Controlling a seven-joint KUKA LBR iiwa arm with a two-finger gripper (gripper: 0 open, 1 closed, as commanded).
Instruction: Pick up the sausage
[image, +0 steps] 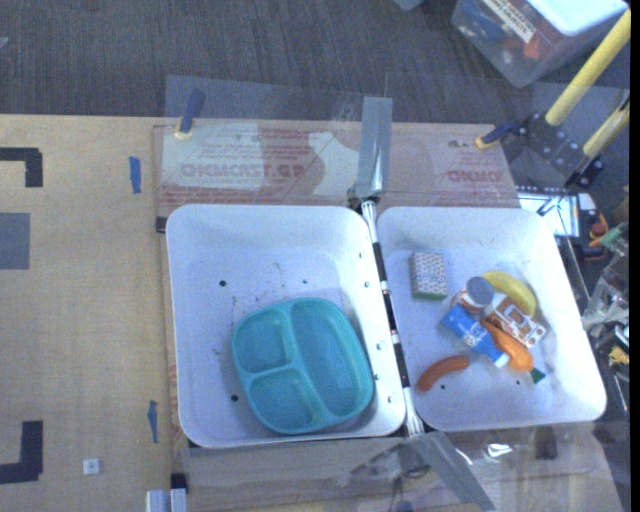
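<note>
1. The sausage (442, 372), orange-brown and slightly curved, lies flat on the floor of the right bin (570, 400), near its front edge and close to the divider between the two bins; nothing touches it except the bin floor
2. Just to its right sits a cluster of things: a blue packet (466, 330), a carrot (512, 350) lying at a slant, a small printed box (520, 322) against it, a grey round lid (480, 292), and a yellow banana (512, 290) behind them
3. A small checked box (429, 274) stands apart, nearer the divider and further back
4. The left bin (200, 260) holds a teal tray (300, 364) with three compartments, set towards its front right corner
5. Both bins rest on the wooden desk (80, 300); the state of the fingers I cannot tell
</note>
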